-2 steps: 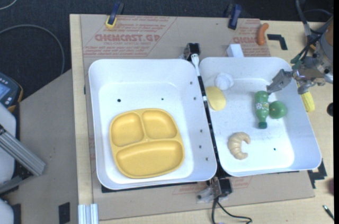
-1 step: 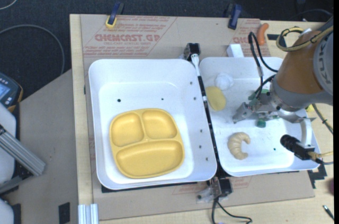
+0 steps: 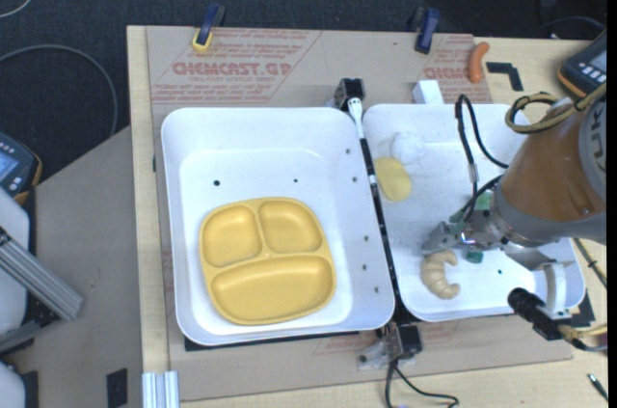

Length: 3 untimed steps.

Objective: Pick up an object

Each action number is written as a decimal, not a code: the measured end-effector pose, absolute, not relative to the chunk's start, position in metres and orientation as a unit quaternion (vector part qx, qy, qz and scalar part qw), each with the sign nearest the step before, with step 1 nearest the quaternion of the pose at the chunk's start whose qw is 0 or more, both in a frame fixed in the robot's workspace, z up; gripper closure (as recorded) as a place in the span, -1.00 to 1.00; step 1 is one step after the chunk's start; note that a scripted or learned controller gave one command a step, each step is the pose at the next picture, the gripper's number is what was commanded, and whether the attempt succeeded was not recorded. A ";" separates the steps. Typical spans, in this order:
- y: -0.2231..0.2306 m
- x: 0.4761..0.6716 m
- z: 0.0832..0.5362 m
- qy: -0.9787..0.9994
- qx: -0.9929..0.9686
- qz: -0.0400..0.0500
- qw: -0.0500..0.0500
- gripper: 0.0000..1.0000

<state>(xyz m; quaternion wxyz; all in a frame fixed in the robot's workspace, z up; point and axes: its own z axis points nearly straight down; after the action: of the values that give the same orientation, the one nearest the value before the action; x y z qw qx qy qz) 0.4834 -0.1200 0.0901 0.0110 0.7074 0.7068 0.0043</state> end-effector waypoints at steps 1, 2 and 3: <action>-0.112 0.506 0.089 0.708 0.706 0.003 0.004 -1.00; -0.116 0.478 0.094 0.707 0.708 -0.001 -0.002 -1.00; -0.133 0.514 0.084 0.708 0.707 0.000 0.002 -1.00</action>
<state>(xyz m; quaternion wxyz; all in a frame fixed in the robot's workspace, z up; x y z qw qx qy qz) 0.5135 -0.1335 0.0842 0.0018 0.7067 0.7075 0.0003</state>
